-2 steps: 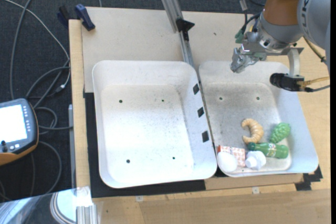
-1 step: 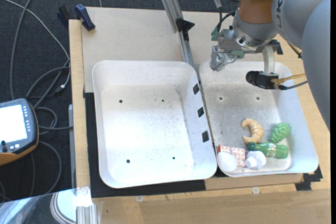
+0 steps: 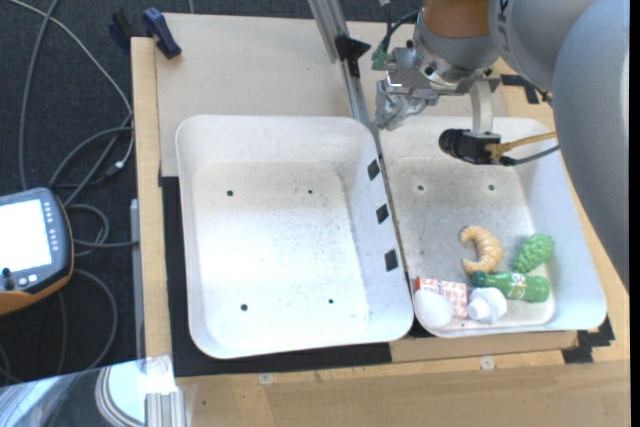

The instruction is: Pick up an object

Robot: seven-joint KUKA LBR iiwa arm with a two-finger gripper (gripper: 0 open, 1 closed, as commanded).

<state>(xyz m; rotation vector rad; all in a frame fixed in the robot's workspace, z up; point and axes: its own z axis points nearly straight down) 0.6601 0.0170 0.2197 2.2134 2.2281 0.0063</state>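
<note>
Above the far edge of the right shallow white bin (image 3: 560,215) hangs the grey two-finger gripper (image 3: 398,107); whether it is open or closed I cannot tell. Well apart, in that bin's near corner, lie a tan curved croissant-shaped toy (image 3: 481,248), a green plastic bottle (image 3: 512,287) and a white rounded object (image 3: 434,308).

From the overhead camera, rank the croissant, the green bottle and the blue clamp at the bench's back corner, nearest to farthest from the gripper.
Measured from the gripper, at the back of the right bin:
1. Croissant, in the right bin's near half, nearest.
2. Green bottle, just past the croissant, toward the bin's front corner.
3. Blue clamp, far left at the bench's back corner, farthest.
</note>
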